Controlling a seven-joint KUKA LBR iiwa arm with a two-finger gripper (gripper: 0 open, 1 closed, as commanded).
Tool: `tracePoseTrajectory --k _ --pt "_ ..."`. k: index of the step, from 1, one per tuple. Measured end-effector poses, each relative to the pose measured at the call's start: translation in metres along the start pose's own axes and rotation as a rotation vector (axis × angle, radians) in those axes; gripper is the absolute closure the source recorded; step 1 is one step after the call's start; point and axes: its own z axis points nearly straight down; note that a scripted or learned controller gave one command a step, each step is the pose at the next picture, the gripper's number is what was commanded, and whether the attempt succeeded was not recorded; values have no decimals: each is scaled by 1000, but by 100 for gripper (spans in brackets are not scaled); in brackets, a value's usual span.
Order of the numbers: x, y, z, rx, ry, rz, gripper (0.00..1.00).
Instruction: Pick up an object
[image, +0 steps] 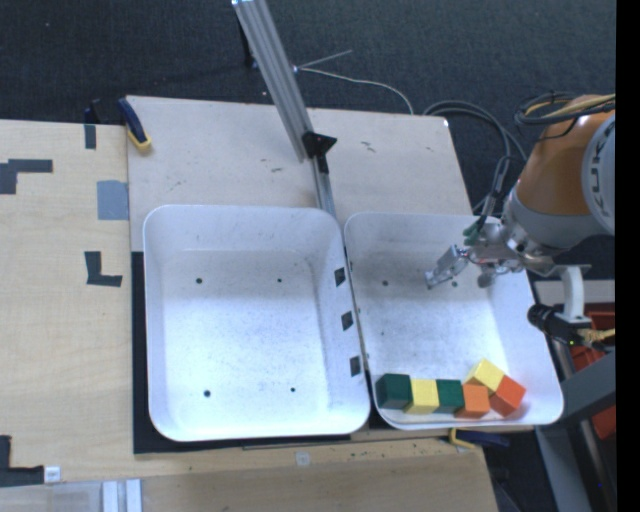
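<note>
The arm comes in from the right of the frame, its orange band (560, 170) at the upper right, and the tool (443, 270) hangs over the upper part of the right bin (420, 235). Its metal fingers (440, 268) point toward the left of the frame and sit slightly spread, though how far apart they stand is too small to judge with confidence. Nothing lies between them; the tool holds nothing and touches no block.

The blocks are well apart from the tool, crowded along the bottom edge of the right bin at the lower right of the frame. From left to right they are a dark green block (393, 389), a yellow block (423, 395), a second green block (449, 394), an orange block (475, 400), then a yellow block (488, 374) sitting a little higher and a red-orange block (508, 394) at the far corner. They touch one another in a tight row and press against the bin's lower wall, so little room is left around them on that side.

The middle of the right bin, between the tool and the blocks, is bare white floor. The left bin (160, 300) sits just beside the right one, their rims meeting down the middle of the frame. A grey metal bar (285, 85) slants across the counter (200, 150) from the top of the frame to the junction of the bins.
</note>
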Motion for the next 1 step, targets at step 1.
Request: tracePoseTrajectory --k 1 --pt "-22 -24 -72 -13 -3 0 0"
